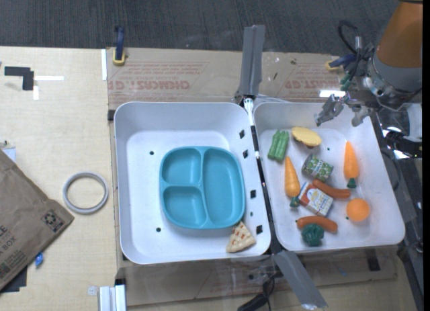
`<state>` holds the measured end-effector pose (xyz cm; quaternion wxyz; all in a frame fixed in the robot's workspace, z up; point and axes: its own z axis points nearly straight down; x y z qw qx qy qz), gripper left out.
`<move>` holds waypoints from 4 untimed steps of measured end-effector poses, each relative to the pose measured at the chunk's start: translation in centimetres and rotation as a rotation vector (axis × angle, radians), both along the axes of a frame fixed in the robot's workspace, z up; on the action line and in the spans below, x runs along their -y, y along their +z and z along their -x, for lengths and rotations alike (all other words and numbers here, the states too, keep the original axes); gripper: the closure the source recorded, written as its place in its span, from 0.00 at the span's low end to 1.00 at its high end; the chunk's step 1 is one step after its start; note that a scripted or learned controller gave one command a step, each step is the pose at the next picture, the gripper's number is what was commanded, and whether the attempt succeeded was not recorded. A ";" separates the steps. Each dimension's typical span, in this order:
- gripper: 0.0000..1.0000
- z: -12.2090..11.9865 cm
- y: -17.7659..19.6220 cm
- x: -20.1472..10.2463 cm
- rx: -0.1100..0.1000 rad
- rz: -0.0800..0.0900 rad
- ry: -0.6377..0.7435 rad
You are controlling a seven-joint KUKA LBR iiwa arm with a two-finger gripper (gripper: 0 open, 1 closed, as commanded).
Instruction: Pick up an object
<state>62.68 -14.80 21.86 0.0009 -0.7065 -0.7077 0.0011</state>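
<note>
The right bin (386, 189) holds several toy foods: a green pickle (278, 146), a yellow bun (306, 137), two carrots (291, 176) (351, 162), a green can (317, 168), a red carton (316, 199), two sausages (332, 190) (316, 223), an orange (358, 210) and a broccoli (312, 235). My gripper (342, 113) hangs over this bin's far edge, above the bun and the right carrot. It is open, with nothing between its fingers. The left bin (134, 168) holds a teal divided plate (202, 187) and a pizza slice (240, 239).
A tape ring (85, 191) and a brown cardboard box (23, 226) lie on the bench left of the bins. A grey post (252, 61) rises behind the seam between the bins. A blue clamp (119, 44) sits at the back.
</note>
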 end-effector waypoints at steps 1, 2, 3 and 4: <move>0.00 0.3 -12.6 -3.6 0.004 0.001 0.033; 0.00 7.1 -12.7 -4.9 0.001 -0.001 0.146; 1.00 7.1 -11.8 -4.7 0.002 0.000 0.140; 1.00 8.2 -2.7 -6.2 0.003 0.000 0.160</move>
